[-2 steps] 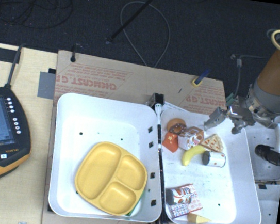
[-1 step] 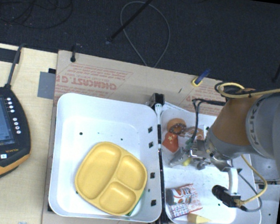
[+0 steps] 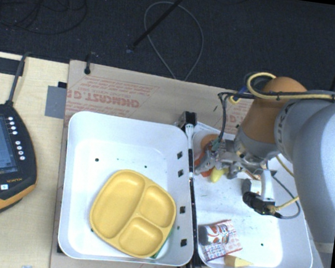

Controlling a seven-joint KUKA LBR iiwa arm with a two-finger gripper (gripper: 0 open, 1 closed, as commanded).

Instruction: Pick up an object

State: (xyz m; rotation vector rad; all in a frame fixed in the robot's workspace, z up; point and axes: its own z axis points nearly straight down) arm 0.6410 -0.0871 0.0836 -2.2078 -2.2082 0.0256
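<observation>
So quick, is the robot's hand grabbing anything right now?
End effector: low in the right bin, by a small yellow piece; whether it is open, closed or holding anything cannot be told.

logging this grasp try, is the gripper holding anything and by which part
Cannot be told. The gripper is low in the right bin, right at a small yellow object and something orange, but no hold shows.

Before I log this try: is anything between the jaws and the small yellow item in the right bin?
Nothing visible does. The gripper is low in the right bin, right at the small yellow item. The red-and-white packet lies apart, nearer the camera.
</observation>
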